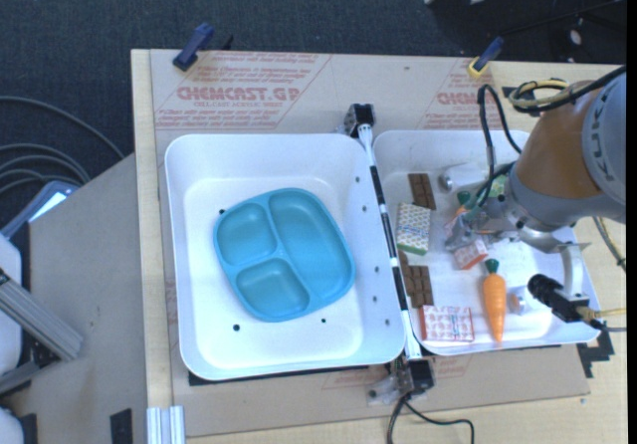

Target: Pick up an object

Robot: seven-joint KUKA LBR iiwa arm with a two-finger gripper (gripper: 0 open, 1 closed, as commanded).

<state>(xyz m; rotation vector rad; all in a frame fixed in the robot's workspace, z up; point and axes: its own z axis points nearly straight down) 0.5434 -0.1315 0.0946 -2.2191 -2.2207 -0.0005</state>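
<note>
- The big grey arm [567,168] reaches low into the right bin [398,148] — I think it is going down for a grab, with nothing lifted yet.
- The gripper [476,223] sits in a pile of small things; I cannot tell how its jaws stand.
- The carrot [495,305] lies just below it, near the front — next it must close on one thing and lift.

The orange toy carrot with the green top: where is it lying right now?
The orange toy carrot lies in the right white bin, near its front edge, just right of a red-and-white patterned packet and below the arm's wrist.
</note>
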